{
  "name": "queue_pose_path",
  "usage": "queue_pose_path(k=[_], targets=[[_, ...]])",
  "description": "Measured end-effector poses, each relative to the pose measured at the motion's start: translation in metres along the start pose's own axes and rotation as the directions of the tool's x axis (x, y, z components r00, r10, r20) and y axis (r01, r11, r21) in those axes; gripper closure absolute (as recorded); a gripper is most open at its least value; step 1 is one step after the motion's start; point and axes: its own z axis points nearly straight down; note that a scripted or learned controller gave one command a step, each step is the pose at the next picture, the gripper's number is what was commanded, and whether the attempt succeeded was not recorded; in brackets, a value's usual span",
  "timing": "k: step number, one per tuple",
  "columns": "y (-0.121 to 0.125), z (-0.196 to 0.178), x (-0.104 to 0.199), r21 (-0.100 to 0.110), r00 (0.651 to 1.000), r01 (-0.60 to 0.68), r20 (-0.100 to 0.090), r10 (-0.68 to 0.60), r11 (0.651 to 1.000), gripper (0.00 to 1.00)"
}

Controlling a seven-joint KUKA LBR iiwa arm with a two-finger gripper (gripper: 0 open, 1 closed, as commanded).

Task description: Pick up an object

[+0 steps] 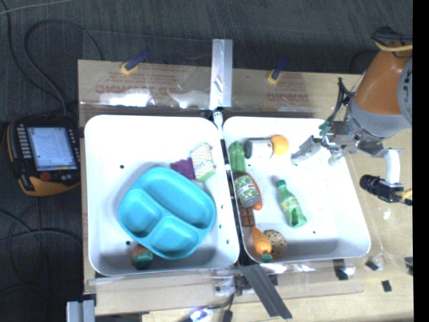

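My gripper [314,155] hangs over the upper right part of the right bin [348,210], open, with nothing between its fingers. In that bin lie a small green bottle [290,203], a white-and-orange item [265,146], a green vegetable [236,156], a labelled can [247,190], a brown block [247,215], a carrot [260,242] and a speckled cookie [275,240]. The white-and-orange item is just left of the gripper; the green bottle is below it.
The left bin [100,153] holds a large blue divided tray [167,210], a purple piece [182,168], a patterned pouch [203,161] and a small red-and-green item [141,255]. A handheld pendant [43,153] lies left of the bench. The arm's orange band [379,89] is at the right.
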Motion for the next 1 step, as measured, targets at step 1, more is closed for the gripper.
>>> queue_pose_path(k=[1], targets=[[-0.0449, 0.0938, 0.0092, 0.0, 0.991, 0.13, -0.001, -0.13, 0.991, 0.0]])
